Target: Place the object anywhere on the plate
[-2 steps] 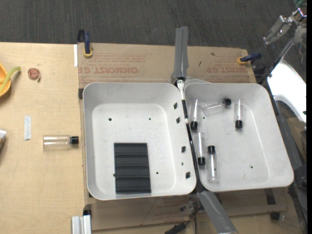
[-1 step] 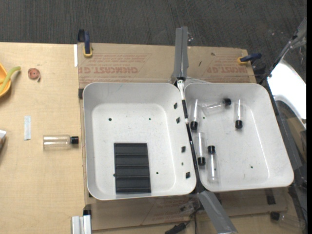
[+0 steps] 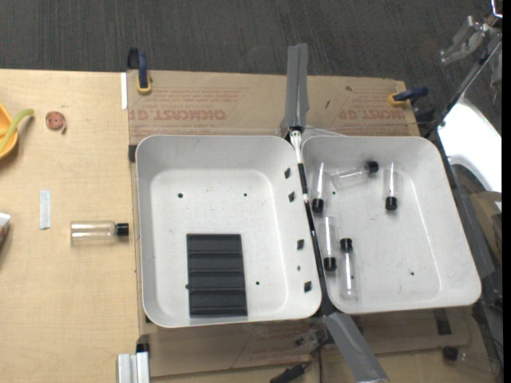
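Note:
A black ribbed plate (image 3: 215, 275) lies flat in the left bin (image 3: 160, 214), near its front wall. Several clear tubes with black caps lie scattered in the right bin (image 3: 431, 238). One tube (image 3: 318, 186) rests along the bin's left wall, and another (image 3: 327, 242) lies further down that same wall. A third tube (image 3: 349, 268) lies just right of that one. Two more tubes (image 3: 351, 172) (image 3: 391, 186) lie toward the back of the bin.
A clear bottle with a black cap (image 3: 97, 230) lies on the wooden bench left of the bins. A yellow object (image 3: 8, 130) and a small red disc (image 3: 54, 120) sit at the far left. Clamps (image 3: 141, 74) (image 3: 406, 96) pin the cardboard behind the bins.

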Robot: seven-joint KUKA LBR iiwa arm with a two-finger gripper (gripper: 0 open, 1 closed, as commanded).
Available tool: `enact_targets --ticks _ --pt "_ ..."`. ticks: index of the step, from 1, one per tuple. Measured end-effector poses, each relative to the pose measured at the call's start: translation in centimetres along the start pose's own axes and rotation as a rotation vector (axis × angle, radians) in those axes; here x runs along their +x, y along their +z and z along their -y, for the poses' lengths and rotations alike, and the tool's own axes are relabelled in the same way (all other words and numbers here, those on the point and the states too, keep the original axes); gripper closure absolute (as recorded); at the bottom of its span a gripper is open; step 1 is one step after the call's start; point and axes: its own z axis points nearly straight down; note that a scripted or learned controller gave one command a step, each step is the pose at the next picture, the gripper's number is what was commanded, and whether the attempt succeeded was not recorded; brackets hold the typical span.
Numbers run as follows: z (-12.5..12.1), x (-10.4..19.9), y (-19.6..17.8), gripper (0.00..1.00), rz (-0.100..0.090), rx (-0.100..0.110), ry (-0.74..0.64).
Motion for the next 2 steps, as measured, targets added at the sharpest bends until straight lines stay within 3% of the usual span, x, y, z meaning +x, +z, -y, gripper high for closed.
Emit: enact_targets --ticks 1,2 --pt "0.3 -4.6 0.0 0.0 0.001 0.0 0.123" --pt "0.5 2.3 0.1 0.0 0.001 0.003 0.263"
